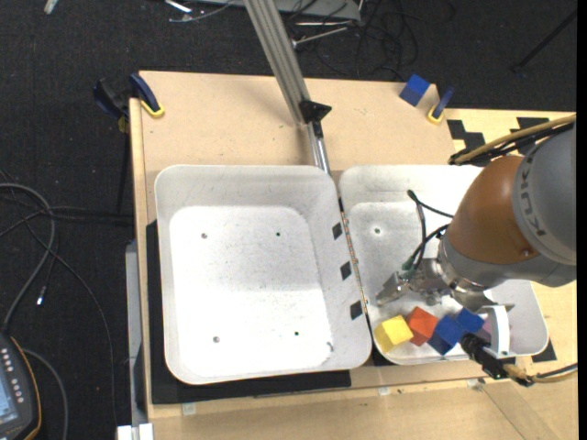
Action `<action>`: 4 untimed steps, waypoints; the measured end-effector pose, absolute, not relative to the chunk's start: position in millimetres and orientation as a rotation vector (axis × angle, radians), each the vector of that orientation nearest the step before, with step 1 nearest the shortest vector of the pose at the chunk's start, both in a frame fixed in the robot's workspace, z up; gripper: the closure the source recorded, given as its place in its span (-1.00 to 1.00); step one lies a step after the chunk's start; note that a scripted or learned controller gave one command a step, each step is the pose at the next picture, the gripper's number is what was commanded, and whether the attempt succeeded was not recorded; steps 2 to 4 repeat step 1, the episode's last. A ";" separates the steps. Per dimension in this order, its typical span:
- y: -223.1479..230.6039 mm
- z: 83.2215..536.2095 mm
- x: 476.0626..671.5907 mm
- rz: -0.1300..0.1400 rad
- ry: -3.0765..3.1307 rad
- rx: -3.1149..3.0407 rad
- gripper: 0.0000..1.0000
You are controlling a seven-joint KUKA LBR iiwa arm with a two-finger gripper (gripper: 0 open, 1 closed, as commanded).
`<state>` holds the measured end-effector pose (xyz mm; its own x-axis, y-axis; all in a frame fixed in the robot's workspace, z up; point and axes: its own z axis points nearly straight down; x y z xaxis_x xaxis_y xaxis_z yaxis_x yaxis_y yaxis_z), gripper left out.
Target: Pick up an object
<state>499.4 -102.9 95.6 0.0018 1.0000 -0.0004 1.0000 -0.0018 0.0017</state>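
R bin [385, 183]: 1 yellow block [394, 332], 1 orange block [423, 324], approx 2 blue blocks [456, 328]; gripper [396, 287] state unclear.

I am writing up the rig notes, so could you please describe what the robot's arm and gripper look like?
The arm is a thick, rounded grey body with a broad orange band above the wrist. Thin black cables loop beside it. The gripper is a small metallic grey piece at its tip.

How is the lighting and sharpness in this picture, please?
Camera view: even, bright light on the left bin without harsh glare; floor stays dark; the yellow block and orange block are slightly soft; the arm shades the right bin.
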 end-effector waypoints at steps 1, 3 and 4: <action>-61.1 199.5 491.2 0.009 2.224 2.211 -1.00; -61.1 199.5 491.2 0.009 2.224 2.211 -1.00; -61.1 199.5 491.2 0.009 2.224 2.211 -1.00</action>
